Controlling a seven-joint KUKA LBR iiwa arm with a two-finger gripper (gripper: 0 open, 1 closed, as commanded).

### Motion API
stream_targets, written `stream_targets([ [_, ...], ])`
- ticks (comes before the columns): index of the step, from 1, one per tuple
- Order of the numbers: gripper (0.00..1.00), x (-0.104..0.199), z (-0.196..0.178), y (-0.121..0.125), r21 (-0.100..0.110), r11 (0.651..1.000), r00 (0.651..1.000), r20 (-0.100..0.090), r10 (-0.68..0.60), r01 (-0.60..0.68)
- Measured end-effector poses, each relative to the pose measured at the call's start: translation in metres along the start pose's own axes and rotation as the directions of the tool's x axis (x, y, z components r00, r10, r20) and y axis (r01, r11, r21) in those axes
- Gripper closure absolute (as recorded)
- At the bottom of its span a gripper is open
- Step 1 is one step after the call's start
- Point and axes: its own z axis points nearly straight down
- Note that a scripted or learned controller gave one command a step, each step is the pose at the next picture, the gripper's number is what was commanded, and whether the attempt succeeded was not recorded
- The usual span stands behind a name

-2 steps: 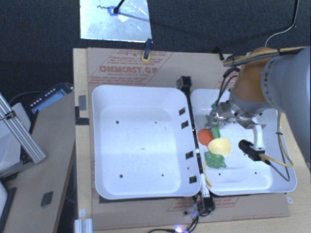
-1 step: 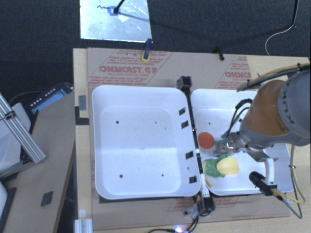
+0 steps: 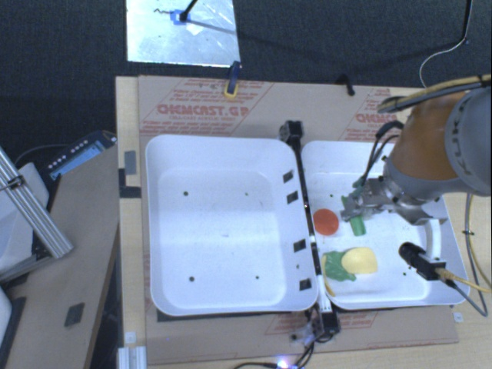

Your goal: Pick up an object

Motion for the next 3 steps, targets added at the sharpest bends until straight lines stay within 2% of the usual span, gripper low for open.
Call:
stream_targets([
  [1,1.00,0.017,-0.040,-0.044,0.005,1.000,1.000,-0.002,0.002,-0.002],
  [2,1.00,0.083,-0.037,-0.057,0.007,1.000,1.000,-0.004,-0.005,0.005],
  [3,1.00,0.139,-0.065,-0.028,0.002,1.000,1.000,-0.002,-0.003,0.003],
])
